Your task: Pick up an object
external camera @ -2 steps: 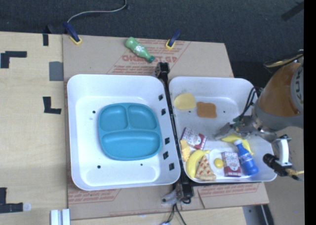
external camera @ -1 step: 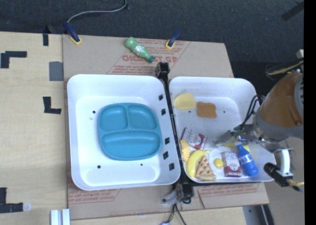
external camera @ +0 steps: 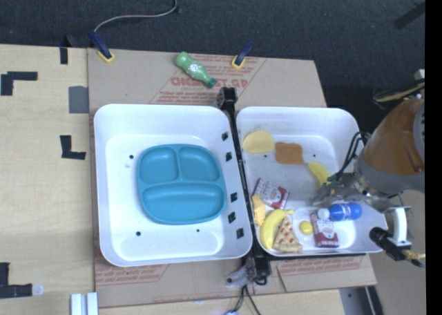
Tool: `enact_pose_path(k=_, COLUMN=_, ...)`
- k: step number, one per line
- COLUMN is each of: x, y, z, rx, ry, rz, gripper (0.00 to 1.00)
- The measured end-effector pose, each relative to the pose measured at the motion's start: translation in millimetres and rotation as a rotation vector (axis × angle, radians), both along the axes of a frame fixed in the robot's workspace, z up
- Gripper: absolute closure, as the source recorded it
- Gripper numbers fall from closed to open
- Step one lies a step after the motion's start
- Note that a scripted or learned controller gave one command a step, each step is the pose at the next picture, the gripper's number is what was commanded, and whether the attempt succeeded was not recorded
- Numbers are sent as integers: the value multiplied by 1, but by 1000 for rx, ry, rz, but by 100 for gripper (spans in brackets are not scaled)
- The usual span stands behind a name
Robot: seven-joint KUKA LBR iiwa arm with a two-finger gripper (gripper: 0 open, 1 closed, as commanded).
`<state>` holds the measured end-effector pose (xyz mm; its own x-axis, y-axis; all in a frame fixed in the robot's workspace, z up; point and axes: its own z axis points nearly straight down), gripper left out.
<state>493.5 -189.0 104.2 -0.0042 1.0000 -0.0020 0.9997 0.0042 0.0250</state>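
The right bin (external camera: 345, 121) holds several toy foods. A yellow chip (external camera: 258, 141) and a brown toast (external camera: 289, 153) lie at its far side. A small yellow piece (external camera: 318, 170) lies further right. Along the near side sit a red-and-white packet (external camera: 269, 193), a banana (external camera: 272, 224), a waffle slice (external camera: 287, 239), a fried egg (external camera: 304, 226), a red sachet (external camera: 326, 233) and a blue bottle (external camera: 344, 211). My gripper (external camera: 330, 191) hangs low over the bin's right part, between the small yellow piece and the blue bottle, under the orange-banded wrist (external camera: 395, 149).
The left bin (external camera: 110, 168) carries a blue divided plate (external camera: 181, 182). A green bottle (external camera: 194, 69) lies on the cardboard behind the bins. A black divider (external camera: 235, 161) with clips runs between the bins. Yellow clamps (external camera: 102, 50) hold the cardboard's far edge.
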Motion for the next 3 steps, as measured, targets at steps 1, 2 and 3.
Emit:
enact_pose_path(k=1, x=0, y=0, z=0, rx=0, ry=0, rz=0, gripper=0)
enact_pose_path(k=2, x=108, y=-2, z=-17, rx=-1, ry=17, rz=-2, gripper=0)
enact_pose_path(k=3, x=143, y=31, z=3, rx=2, ry=25, rz=-2, gripper=0)
